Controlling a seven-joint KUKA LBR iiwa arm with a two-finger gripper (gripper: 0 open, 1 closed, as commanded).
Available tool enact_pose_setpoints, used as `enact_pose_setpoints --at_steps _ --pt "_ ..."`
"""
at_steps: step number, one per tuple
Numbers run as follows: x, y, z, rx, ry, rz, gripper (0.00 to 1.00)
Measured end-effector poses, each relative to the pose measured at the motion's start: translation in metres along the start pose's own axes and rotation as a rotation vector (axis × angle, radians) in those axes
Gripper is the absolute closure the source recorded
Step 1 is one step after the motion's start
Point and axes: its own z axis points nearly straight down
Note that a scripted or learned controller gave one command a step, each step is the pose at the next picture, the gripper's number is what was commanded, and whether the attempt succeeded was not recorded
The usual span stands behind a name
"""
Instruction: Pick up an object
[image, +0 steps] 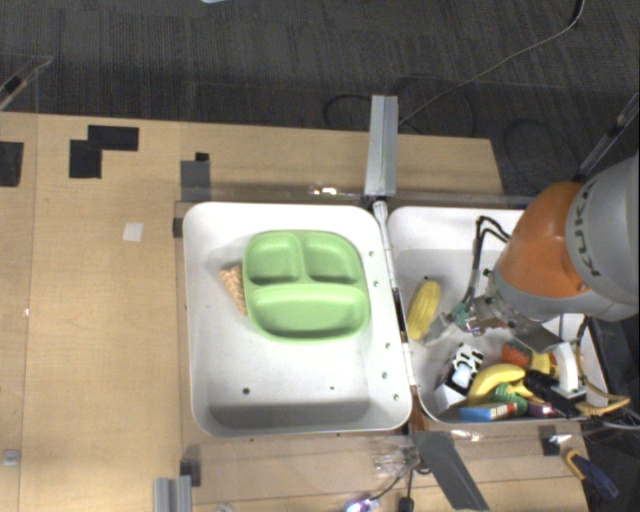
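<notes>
Beside the right bin's (400, 250) left wall lies a yellow corn cob (423, 308).

Grey arm (605, 230) with orange band (540, 250) is reaching in from the right, its wrist bending downward, tool (478, 318) hanging low.

Yellow corn cob (424, 307) lies lengthwise in the right bin (440, 232), a banana (497, 378) nearer its front.
</notes>
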Motion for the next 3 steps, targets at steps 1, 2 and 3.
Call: enact_pose_setpoints --at_steps 1,2,3 --pt "-0.018 -0.036 -0.001 -0.008 -0.004 -0.087 0.00" --pt "-0.015 -0.032 -0.013 -0.013 0.001 -0.092 1.00" --pt "-0.048 0.056 0.002 -0.001 -0.003 0.252 1.00"
